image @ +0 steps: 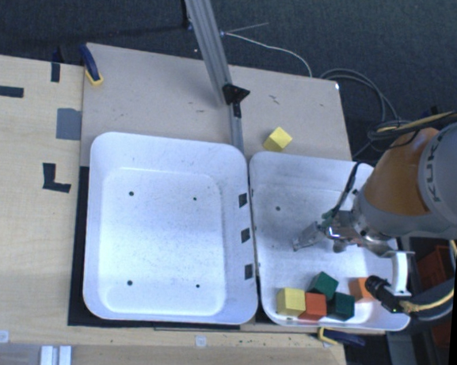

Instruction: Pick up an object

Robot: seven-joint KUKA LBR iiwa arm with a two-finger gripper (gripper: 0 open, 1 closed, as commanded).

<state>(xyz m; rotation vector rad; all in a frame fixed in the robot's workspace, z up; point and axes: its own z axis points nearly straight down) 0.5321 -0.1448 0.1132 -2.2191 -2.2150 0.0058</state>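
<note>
While over right bin [292, 183] | hand [307, 239] | nothing held

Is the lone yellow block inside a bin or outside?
Outside. The yellow block lies on the tan board just beyond the far rim of the right bin, apart from the blocks clustered inside it.

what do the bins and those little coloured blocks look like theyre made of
The bins look like moulded white plastic: rounded corners, smooth matte walls, faint scuffing. The blocks, and the yellow one on the bench, look like painted wood or foam: flat solid colours, crisp edges, no shine. Which of the two, I cannot tell.
</note>
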